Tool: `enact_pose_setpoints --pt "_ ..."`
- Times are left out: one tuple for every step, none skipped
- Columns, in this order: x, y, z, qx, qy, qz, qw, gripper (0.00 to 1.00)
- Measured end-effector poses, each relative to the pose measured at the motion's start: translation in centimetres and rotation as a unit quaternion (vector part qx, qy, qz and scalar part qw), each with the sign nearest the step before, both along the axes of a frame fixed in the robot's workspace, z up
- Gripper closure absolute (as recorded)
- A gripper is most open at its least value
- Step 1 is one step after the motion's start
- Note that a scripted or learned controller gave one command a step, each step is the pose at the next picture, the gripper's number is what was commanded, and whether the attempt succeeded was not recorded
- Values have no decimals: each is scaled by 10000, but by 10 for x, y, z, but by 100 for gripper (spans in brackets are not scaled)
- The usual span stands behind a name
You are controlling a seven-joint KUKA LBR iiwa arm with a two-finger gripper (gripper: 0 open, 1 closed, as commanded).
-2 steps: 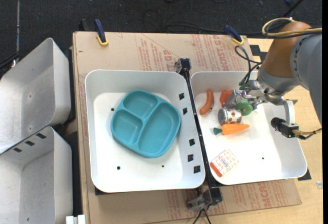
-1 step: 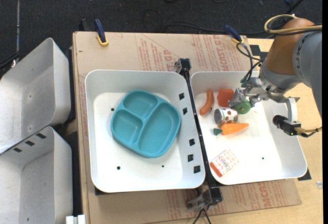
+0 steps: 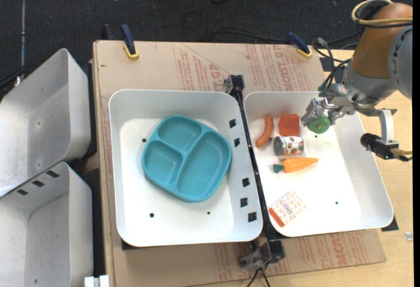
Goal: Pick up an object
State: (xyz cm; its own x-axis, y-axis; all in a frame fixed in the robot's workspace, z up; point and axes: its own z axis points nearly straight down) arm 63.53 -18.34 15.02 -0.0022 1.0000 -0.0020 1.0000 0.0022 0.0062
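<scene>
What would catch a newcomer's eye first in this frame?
Most likely the big teal divided plate, alone in the left bin. Next, the cluster of small things in the right bin: a sausage, a red block, a small can, a toy carrot and a packet. At that bin's far right side, the gripper sits at a green ball.

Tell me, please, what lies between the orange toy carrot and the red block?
A small printed can lies between carrot and block, in the camera view.
</scene>
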Motion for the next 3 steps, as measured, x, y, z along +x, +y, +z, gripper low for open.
enact_pose_setpoints --pt "-4 -5 62 -4 -5 -14 10000 100" --pt "-3 -5 67 4 15 -1 10000 100" --pt "-9 48 64 17 37 27 10000 100"
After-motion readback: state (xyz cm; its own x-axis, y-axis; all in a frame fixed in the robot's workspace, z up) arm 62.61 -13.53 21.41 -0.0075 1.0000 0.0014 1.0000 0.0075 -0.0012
